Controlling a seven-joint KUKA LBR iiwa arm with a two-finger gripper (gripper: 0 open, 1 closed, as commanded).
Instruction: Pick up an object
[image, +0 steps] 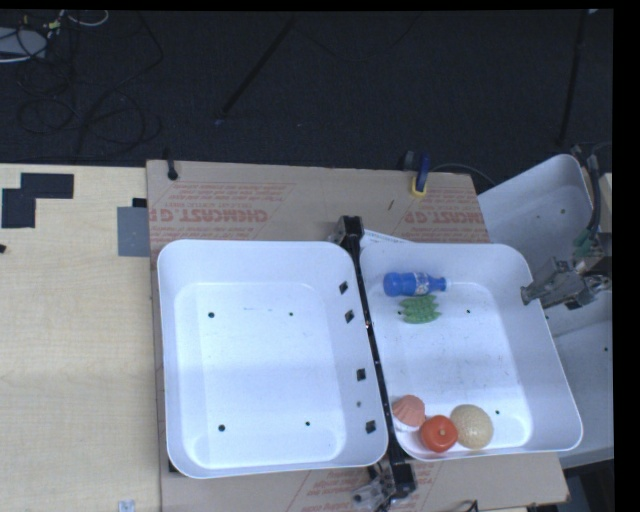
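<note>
The right bin (520, 262) holds several small objects. A blue bottle (413, 284) lies on its side near the far wall, with a green toy (420, 310) just in front of it. At the near wall sit a pink shell-like piece (408, 410), a red round fruit (438, 433) and a beige ball (471, 426), close together. My gripper (540, 291) hangs at the bin's right rim, well to the right of the bottle and apart from every object. Nothing is seen in its grasp.
The left bin (170, 300) lies beside the right one, with a black divider strip (365, 340) between them. Both rest on a cardboard sheet (250, 205). A white panel (540, 200) stands at the far right, behind the gripper.
</note>
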